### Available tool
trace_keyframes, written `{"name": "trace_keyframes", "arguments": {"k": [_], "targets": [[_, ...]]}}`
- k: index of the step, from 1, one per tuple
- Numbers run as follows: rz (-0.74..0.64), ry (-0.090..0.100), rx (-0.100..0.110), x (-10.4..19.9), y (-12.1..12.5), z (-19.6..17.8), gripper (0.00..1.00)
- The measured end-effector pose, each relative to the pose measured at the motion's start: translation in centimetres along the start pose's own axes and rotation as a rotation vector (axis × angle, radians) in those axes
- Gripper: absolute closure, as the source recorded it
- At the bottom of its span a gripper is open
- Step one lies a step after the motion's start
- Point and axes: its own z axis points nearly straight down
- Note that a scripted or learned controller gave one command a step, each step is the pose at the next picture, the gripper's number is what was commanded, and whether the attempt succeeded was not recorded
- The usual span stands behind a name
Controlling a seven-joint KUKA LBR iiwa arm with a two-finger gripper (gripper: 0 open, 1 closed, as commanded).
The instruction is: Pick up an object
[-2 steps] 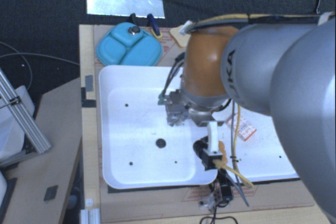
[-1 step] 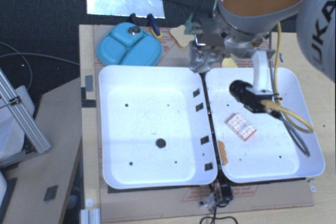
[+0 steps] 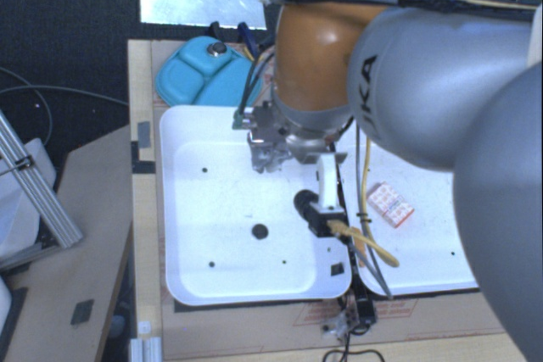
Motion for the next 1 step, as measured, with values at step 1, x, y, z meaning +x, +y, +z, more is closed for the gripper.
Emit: {"name": "trace_keyframes", "arguments": {"k": [1], "targets": [[0.008,0.0,-0.004,-2.28,1.34,9.62,1.0]]}}
